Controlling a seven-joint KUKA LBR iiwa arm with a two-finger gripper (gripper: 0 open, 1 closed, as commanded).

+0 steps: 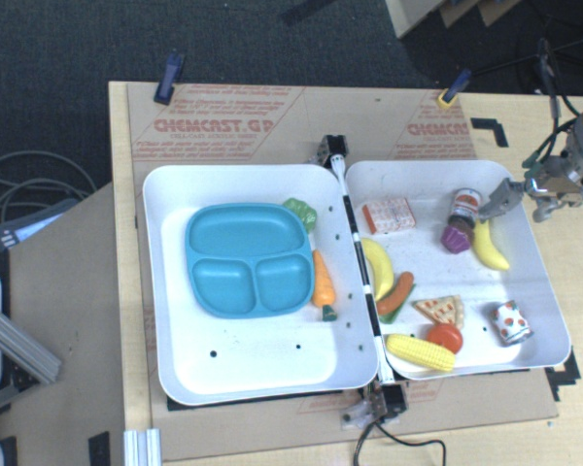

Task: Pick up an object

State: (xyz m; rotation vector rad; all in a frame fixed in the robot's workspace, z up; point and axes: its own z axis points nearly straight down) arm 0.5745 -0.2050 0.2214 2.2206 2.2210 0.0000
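My gripper [523,205] hangs over the far right edge of the right bin [549,289]. Its two fingers are spread open with nothing between them. Just left of it stands a small can [464,204] with a purple toy [456,239] in front of it. A yellow banana [491,246] lies just below the fingers. Further in lie a pink box [389,216], a second banana [377,265], a red sausage [395,294], a pizza slice [440,309], a tomato [447,338], a corn cob [420,350] and a red-and-white can [510,323].
The left bin [175,338] holds a blue divided plate [248,260], a green toy [301,212] behind it and a carrot [323,280] at its right side. A raised divider [355,250] runs between the bins. Blue clamps hold the board at the back.
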